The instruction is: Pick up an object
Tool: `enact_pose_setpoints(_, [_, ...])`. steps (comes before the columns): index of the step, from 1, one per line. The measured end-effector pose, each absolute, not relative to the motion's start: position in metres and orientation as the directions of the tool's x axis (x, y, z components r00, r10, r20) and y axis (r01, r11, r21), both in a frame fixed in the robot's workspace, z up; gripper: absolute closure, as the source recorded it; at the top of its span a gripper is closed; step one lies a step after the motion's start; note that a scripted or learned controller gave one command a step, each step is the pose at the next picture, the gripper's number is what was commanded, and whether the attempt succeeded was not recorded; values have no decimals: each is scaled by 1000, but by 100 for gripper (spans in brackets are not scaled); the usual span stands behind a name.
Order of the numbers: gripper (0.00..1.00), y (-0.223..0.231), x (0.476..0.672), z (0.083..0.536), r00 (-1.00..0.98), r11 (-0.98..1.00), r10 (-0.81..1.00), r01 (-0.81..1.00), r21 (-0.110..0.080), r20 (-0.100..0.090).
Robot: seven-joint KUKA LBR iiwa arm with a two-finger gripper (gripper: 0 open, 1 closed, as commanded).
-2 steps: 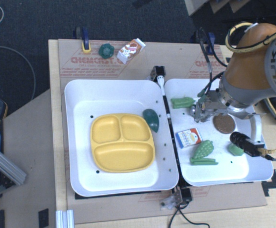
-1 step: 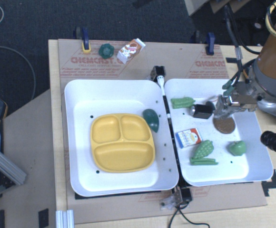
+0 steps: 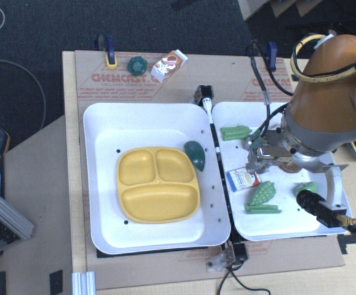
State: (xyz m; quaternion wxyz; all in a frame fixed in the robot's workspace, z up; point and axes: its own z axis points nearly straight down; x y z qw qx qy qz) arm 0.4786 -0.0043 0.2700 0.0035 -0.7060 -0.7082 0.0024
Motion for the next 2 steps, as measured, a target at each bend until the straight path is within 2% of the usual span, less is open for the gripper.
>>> enact_pose_setpoints(1, [100, 63, 480, 492, -8, 8, 1000, 1000, 21, 5])
enact_pose_setpoints(2, [100, 79, 478, 372, 0, 0, 1000, 1000, -13, -2])
